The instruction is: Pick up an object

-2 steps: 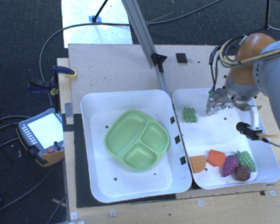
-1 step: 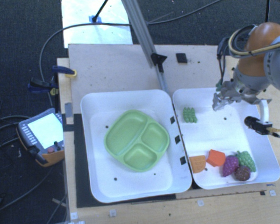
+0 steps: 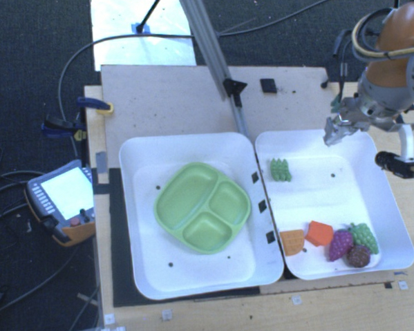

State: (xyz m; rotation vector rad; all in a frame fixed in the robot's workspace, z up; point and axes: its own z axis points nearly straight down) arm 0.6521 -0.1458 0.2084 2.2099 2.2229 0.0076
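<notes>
Item: grey-and-orange arm's two-finger gripper [image 3: 333, 132]. It is hovering over the far right corner of the right-hand shallow white bin [image 3: 384, 186], nothing is sitting between its fingers, and from this slant I cannot tell whether they are spread or pressed together.

Item: small green knobbly toy vegetable [image 3: 280, 169]. It is lying alone in the far left part of the right bin, well apart from everything else. Its long axis is running from far to near, roughly parallel to the wall between the bins; which end is the tip is probably too small to judge.

Item: cluster in the near part of the same bin. A flat orange cracker-like square [image 3: 292, 242], a red-orange block [image 3: 320, 233], a purple grape bunch [image 3: 340, 244], a green grape bunch [image 3: 364, 237] and a dark round fruit [image 3: 358, 257] are crowding together, several touching.

Item: green three-compartment plastic plate [image 3: 203, 207], sitting alone in the left-hand white bin [image 3: 141, 172].

Handling note: the lone green vegetable is looking like the easiest pick. To do it well, the fingers should be closing across its short width, centred on it, descending straight down and staying clear of the dividing wall.
</notes>
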